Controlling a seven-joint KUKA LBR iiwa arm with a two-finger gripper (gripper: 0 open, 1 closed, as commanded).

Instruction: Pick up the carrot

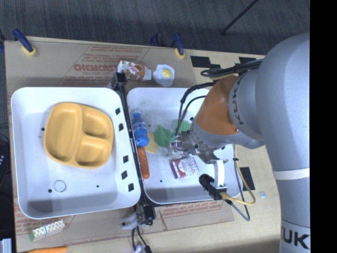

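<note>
Carrot [143, 163] lay tight against right bin [158, 196] left wall, below blue bottle [139, 130] | end effector [176, 145] hovered nearby, grip state impossible to tell | risked wall collision, bottle snag.

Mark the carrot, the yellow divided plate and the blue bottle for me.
carrot [144, 163]: camera view, middle of its orange body.
yellow divided plate [67, 119]: camera view, floor of its large compartment.
blue bottle [140, 133]: camera view, middle of its body.
</note>
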